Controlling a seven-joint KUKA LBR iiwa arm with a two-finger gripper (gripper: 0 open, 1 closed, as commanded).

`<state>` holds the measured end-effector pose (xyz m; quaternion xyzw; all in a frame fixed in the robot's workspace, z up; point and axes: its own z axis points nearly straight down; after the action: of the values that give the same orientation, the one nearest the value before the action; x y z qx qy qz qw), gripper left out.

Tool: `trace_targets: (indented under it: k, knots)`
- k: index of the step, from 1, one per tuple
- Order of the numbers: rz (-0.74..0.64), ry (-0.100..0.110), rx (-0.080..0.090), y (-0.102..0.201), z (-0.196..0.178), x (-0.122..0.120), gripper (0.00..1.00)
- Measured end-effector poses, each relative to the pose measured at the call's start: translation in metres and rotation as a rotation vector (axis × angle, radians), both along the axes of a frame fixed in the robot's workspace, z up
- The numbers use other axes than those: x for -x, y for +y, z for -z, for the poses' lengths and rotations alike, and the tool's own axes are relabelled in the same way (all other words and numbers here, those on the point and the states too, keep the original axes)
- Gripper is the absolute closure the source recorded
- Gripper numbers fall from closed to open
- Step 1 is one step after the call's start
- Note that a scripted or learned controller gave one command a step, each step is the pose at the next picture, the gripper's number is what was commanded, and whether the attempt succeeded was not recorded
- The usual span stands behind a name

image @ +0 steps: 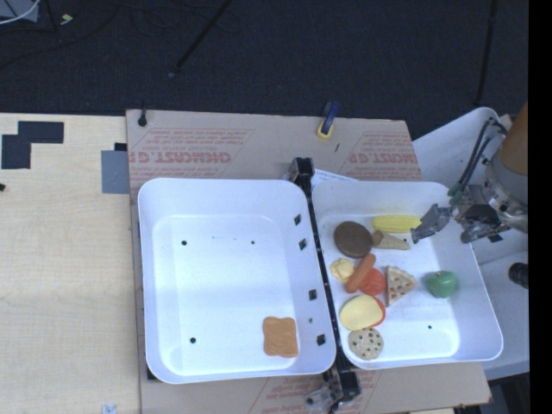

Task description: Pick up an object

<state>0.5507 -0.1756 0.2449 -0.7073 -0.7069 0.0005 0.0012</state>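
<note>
**Gripper over right bin, nothing held**

Gripper (442, 219) low at far right of right bin (470, 339), fingers apart, nothing between them. Nearest pick: corn (397, 223), just left of fingertips, beside brown disc (353, 239). Probably light, hard plastic, smooth, likely slippery; best pinched across the narrow width. Apple (442, 284) alone, near right wall, round, may roll. Carrot (366, 272), pizza slice (398, 284), cookie (366, 343) crowded by divider. Open floor near right corner. Toast (280, 336) in left bin (172, 231).

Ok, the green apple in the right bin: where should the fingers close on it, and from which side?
Come straight down on the green apple and close across its round middle. It sits alone on bare bin floor, apart from the pizza slice and the wall, so likely both fingers fit. The gripper is already nearby.
</note>
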Motion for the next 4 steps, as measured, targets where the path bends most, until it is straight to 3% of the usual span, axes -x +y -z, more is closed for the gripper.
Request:
trace_targets:
  k: [1, 2, 3, 4]
  knots:
    - [-0.003, 0.004, -0.003, 0.061, 0.127, 0.008, 0.00]
    - [0.003, -0.019, 0.010, 0.084, 0.154, 0.046, 0.00]
    - [0.000, -0.007, 0.004, 0.093, 0.154, -0.001, 0.00]
    - [0.005, -0.016, 0.006, 0.091, 0.141, -0.002, 1.00]
